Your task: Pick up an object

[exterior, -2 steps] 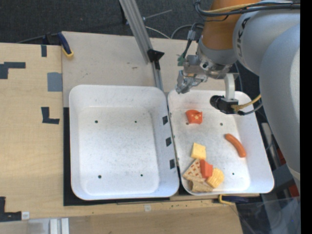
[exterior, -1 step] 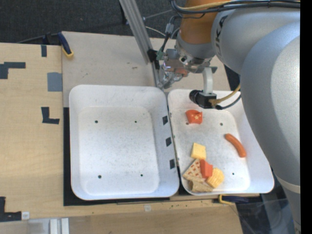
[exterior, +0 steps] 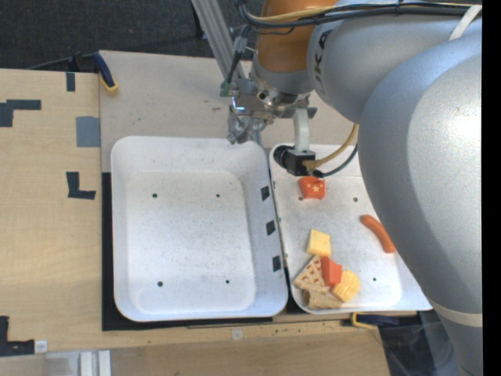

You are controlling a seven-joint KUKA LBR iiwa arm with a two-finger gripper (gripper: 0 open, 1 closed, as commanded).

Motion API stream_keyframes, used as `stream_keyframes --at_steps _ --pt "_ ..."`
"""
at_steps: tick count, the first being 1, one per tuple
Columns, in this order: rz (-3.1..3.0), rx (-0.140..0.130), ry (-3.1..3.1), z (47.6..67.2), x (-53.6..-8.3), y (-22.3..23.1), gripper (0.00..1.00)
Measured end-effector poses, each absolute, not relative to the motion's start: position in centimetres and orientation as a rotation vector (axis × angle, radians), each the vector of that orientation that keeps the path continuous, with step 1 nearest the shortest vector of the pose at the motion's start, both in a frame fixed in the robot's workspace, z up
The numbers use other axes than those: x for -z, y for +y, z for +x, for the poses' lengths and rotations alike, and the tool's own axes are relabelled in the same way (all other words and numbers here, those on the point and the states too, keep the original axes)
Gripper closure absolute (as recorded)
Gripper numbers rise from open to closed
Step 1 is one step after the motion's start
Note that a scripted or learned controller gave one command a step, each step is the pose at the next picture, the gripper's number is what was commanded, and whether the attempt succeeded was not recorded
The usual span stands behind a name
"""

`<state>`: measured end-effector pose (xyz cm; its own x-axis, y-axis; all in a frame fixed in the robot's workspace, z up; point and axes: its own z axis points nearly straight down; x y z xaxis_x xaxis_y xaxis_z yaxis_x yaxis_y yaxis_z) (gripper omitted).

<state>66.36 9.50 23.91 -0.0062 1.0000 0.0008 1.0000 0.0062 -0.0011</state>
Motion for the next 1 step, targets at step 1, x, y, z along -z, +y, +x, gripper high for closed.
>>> stream_keyframes --at_steps 1 --pt "-2.218 -0.003 -2.224 66.37 -23.93 9.19 0.0"
